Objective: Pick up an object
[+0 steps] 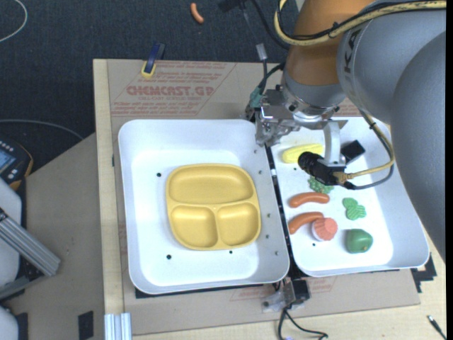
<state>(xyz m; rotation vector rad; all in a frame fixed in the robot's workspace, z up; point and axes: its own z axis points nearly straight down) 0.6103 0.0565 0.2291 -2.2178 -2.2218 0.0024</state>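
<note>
- You are looking at the grey metal gripper (269, 129) hovering over the inner rim of the right shallow white bin (386, 211); open or closed, you cannot tell.
- The yellow plastic banana (301, 153) is lying just beside it, inside this bin.

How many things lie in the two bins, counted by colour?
Yellow: 2, a divided plate and a banana-like piece
Orange-red sausages: 2
Green pieces: 3, one partly hidden
Red round piece: 1
Total: 8
</note>
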